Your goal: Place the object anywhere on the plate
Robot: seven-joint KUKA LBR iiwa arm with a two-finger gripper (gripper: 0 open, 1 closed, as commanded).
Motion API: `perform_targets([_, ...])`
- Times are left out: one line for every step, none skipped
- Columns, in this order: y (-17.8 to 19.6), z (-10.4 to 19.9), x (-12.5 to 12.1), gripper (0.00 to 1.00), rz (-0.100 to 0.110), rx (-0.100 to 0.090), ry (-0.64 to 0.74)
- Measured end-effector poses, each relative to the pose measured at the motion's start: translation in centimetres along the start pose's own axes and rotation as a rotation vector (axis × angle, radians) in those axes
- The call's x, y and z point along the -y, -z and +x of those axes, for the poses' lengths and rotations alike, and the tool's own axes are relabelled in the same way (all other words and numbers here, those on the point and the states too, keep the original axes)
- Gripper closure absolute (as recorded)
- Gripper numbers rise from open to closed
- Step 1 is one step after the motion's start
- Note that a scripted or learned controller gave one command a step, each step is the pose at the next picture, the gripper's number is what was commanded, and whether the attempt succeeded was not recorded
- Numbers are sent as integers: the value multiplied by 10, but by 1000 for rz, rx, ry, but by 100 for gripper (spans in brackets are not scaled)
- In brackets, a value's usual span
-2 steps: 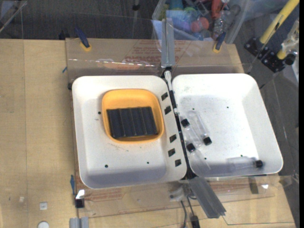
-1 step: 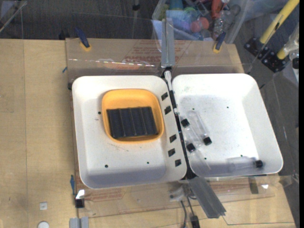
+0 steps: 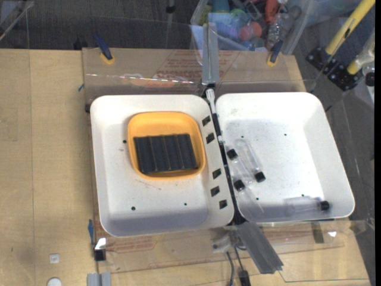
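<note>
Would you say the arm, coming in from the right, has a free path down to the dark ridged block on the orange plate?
Probably yes: the dark ridged block lies uncovered on the orange plate, with nothing above it.

The orange plate (image 3: 164, 124) looks like smooth, slightly glossy plastic; the dark ribbed object (image 3: 165, 153) on it is matt. Both white bins (image 3: 113, 189) look smooth plastic, the bench (image 3: 41, 159) pale matt wood.

Pale grey rounded casing (image 3: 368, 64) at far right edge, possibly arm; too cropped to tell more.
</note>
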State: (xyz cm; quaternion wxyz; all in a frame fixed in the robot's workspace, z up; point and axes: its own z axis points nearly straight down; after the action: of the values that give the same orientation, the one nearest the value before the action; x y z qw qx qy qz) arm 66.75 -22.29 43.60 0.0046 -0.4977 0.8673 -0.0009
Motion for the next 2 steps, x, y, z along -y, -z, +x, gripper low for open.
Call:
perform_targets([-5,-1,-1,100,-5,0,380])
perform_targets([-1,-1,-1,100,-3,1,778])
